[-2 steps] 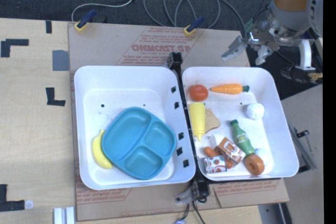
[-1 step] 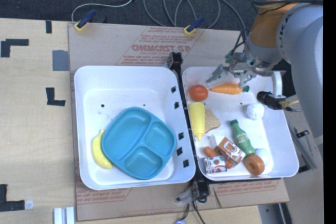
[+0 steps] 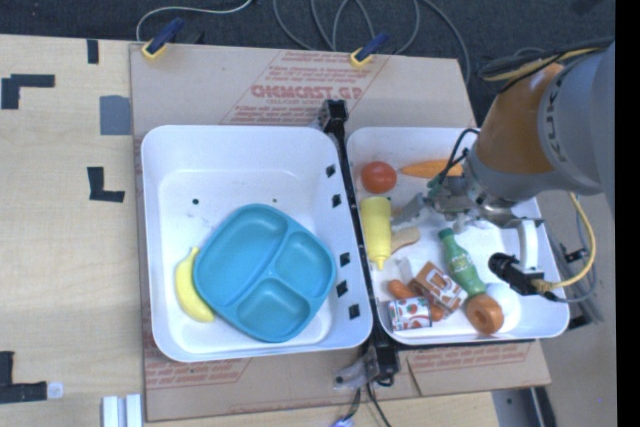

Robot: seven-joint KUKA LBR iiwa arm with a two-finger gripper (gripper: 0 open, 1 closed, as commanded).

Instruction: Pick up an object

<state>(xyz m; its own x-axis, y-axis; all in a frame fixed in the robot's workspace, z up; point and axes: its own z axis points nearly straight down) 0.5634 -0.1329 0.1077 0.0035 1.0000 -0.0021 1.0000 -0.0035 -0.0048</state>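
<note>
A grey KUKA arm (image 3: pixel 560 130) with an orange band reaches from the right over the right-hand bin (image 3: pixel 555 323), its gripper (image 3: pixel 432 205) lowered among a scatter of toy food. How its jaws stand cannot be told — the wrist hides them from the overhead camera — and nothing is seen clamped between them.

Just left of the gripper lies a yellow bottle (image 3: pixel 376 228), upright along the bin's dividing wall, with a pale tan piece (image 3: pixel 405 237) touching its right side, almost under the tool. Up and to the left of the gripper sits a red tomato (image 3: pixel 378 177); directly above the gripper an orange carrot (image 3: pixel 430 169) lies partly hidden by the wrist. Below and slightly right of the gripper a green bottle (image 3: pixel 462 263) lies tilted, and beyond its lower end rests a brown doughnut (image 3: pixel 486 314). Below the gripper a brown carton (image 3: pixel 438 287) and a red-and-white packet (image 3: pixel 408 314) crowd the bin's near edge.

Well to the left of the gripper, across the divider, the left-hand bin (image 3: pixel 170 155) holds a blue divided plate (image 3: pixel 264 271) — a yellow banana (image 3: pixel 188 289) tucked against, and partly under, its left rim.
</note>
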